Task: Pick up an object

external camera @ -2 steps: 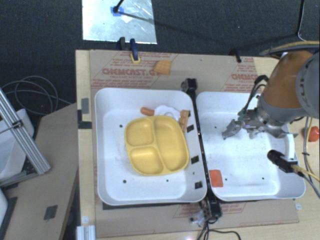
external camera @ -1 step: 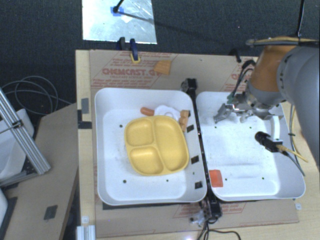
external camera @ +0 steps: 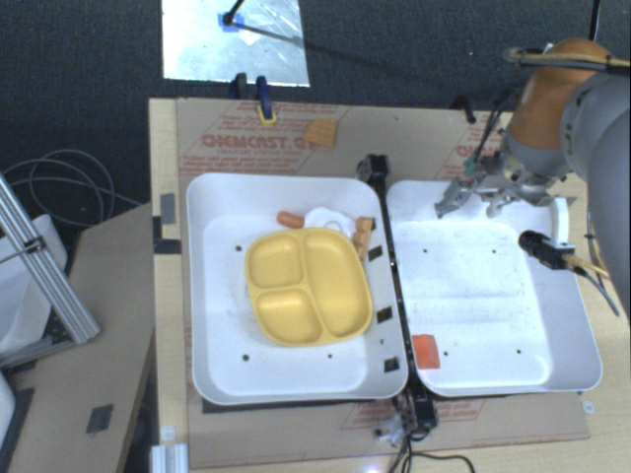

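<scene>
Look at the gripper first: its fingers are small and blurred against the white rim of the right bin, so you cannot tell how they stand or whether anything sits between them. Up and right of it, the arm is cut off by the picture's edge. Well to the gripper's left, a white object is partly hidden beneath the yellow divided plate; its shape is unclear. Just beside that, a small tan piece is too small for you to identify. Far left of the gripper, a metal frame runs off the picture's edge.
</scene>
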Robot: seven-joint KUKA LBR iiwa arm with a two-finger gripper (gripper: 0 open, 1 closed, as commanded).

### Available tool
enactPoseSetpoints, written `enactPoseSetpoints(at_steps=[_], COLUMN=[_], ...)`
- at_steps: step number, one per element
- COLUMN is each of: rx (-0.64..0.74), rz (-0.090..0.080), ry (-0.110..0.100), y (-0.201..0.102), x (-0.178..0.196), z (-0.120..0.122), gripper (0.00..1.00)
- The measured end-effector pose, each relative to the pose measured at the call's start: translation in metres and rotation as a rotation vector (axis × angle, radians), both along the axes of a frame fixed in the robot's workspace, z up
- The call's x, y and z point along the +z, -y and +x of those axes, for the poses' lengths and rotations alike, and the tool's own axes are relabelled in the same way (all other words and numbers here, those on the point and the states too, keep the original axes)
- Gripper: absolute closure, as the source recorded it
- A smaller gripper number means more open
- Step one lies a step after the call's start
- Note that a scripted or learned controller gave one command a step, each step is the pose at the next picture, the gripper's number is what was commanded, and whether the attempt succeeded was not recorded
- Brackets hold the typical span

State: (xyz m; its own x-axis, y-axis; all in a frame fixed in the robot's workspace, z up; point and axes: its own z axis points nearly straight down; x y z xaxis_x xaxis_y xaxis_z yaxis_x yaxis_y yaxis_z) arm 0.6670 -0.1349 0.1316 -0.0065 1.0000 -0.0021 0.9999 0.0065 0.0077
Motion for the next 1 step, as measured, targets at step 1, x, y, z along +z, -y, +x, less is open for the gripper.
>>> enactPoseSetpoints(at_steps=[1], rx=[-0.007], rz=[-0.001], ry=[0.000], y=[0.0356], x=[0.0598], z=[0.0027], gripper=[0.00])
